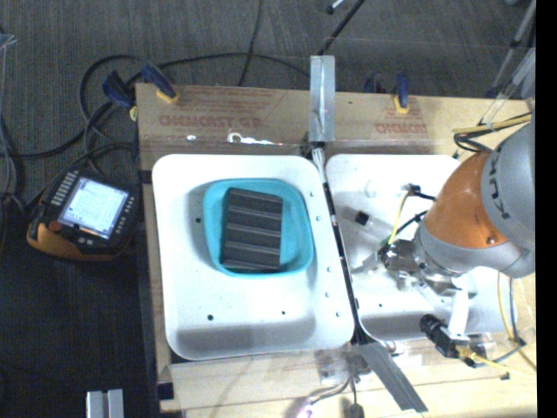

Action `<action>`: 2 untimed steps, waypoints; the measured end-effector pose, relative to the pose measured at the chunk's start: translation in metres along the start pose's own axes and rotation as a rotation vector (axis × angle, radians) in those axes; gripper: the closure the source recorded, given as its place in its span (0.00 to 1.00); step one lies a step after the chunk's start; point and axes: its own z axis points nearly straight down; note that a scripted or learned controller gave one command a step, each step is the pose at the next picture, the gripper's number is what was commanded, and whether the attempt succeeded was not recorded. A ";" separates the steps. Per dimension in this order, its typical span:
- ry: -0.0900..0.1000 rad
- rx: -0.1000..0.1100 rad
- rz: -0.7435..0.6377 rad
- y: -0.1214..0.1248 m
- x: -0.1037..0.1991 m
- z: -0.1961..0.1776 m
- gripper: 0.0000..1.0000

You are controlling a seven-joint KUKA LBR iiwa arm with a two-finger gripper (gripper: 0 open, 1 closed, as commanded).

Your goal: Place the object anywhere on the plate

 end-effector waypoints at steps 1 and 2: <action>0.002 0.013 -0.187 0.005 -0.037 -0.105 0.00; 0.004 0.016 -0.109 -0.005 0.006 -0.039 0.00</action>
